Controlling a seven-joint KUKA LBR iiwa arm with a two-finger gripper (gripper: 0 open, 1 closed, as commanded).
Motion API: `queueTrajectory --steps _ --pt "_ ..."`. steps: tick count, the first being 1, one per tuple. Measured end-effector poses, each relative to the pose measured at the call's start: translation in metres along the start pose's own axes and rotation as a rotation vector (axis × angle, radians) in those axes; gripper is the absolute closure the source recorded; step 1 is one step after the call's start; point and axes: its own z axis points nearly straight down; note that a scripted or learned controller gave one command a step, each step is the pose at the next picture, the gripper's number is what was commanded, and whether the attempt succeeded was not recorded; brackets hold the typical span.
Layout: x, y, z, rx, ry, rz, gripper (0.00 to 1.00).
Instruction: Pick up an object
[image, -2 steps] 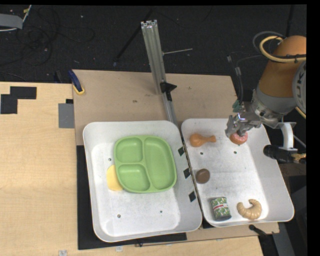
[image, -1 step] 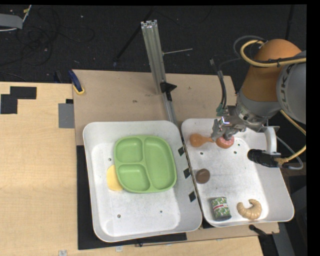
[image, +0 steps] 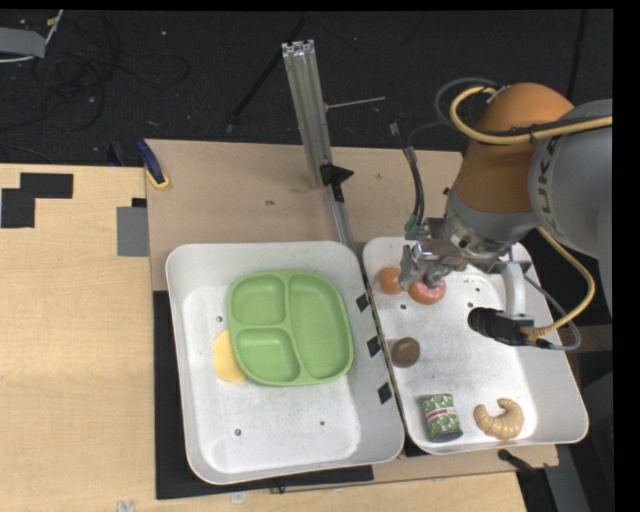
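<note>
My gripper hangs low over the far left part of the right bin. A pink and red round thing lies right under its tip, partly covered by it. A small orange thing sits just left of the gripper, near the bin's left wall. Nearer the front, a brown round piece lies on the bin floor. A green can and a tan croissant rest by the front wall.
The left bin bears a green divided plate, with a yellow thing poking out from under its left edge. A metal post rises behind the bins.
</note>
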Motion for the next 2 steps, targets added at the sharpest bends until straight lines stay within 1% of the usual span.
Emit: queueTrajectory --steps 1,2 --pt "0.052 -0.012 0.009 0.001 -0.001 0.0 1.0" --pt "0.108 -0.009 0.011 -0.001 0.0 -0.002 1.0"
